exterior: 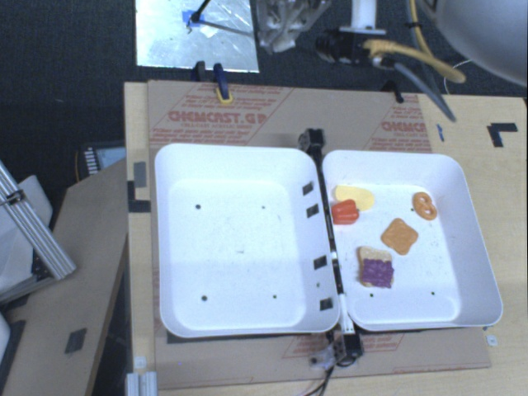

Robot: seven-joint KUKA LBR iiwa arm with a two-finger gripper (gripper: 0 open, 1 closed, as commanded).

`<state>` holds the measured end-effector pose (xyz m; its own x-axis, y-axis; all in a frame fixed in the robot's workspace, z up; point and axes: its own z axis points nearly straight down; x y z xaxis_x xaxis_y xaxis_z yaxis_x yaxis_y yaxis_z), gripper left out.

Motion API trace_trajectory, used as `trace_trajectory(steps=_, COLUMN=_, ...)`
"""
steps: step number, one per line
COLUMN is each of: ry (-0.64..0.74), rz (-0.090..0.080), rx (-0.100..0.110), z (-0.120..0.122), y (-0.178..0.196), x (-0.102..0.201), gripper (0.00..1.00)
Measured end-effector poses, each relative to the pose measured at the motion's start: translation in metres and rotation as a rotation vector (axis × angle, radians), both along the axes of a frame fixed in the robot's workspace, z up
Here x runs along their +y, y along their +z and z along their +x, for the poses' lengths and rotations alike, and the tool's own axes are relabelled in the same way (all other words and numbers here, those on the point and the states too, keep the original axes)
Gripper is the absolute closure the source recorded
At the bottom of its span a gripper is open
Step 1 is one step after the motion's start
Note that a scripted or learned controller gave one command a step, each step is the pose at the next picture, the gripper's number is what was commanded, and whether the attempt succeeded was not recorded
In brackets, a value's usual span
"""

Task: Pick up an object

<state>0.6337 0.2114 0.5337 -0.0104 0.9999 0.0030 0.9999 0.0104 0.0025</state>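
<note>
Nearest the camera, in the right bin [474,246], lies a slice of toast with purple jam [376,268]. Just beyond it sits an orange cracker-like square [399,236], apart from the toast. Further back, a red pepper [345,212] lies by the bin's left wall, touching a yellow piece [355,195] behind it. A small pretzel [425,205] lies well apart to the right. The left bin [177,221] lies beside it on the bench [99,246]. At the far edge, beyond both bins, the claw [285,23] hangs high; its opening cannot be told. Nothing crowds the five items.
</note>
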Motion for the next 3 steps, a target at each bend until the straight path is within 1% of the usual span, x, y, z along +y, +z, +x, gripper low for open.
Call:
trace_trajectory(steps=1, ry=-0.004, rz=-0.003, rx=0.002, z=0.035, y=-0.021, x=0.025, gripper=1.00)
trace_trajectory(steps=2, ry=-0.004, rz=-0.002, rx=-0.002, z=0.034, y=0.003, x=0.023, gripper=1.00)
trace_trajectory(steps=3, ry=-0.003, rz=-0.003, rx=0.001, z=0.034, y=0.002, x=0.023, gripper=1.00)
